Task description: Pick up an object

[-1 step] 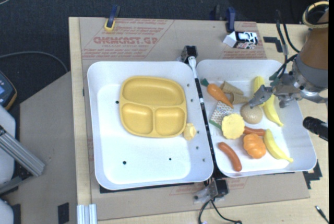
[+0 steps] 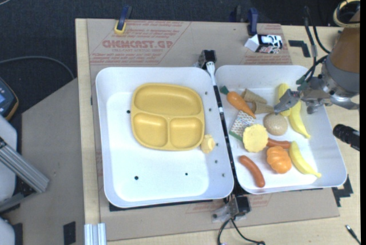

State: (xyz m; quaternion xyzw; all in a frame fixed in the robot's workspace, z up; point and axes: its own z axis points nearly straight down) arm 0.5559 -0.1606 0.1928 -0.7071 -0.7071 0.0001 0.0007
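Right bin (image 2: 337, 172) crowded w/ toy food; gripper (image 2: 289, 102) at far edge over banana (image 2: 298, 118), finger state can't tell; banana prob. light, slick plastic — grab mid-body.

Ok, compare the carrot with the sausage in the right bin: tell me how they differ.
The carrot is orange with a green tip; the sausage is reddish-brown all over. The carrot tapers to a point, while the sausage keeps an even width with rounded ends. The carrot lies near the far left of the right bin; the sausage lies by its near edge. Both are elongated, lie flat, and slant the same way.
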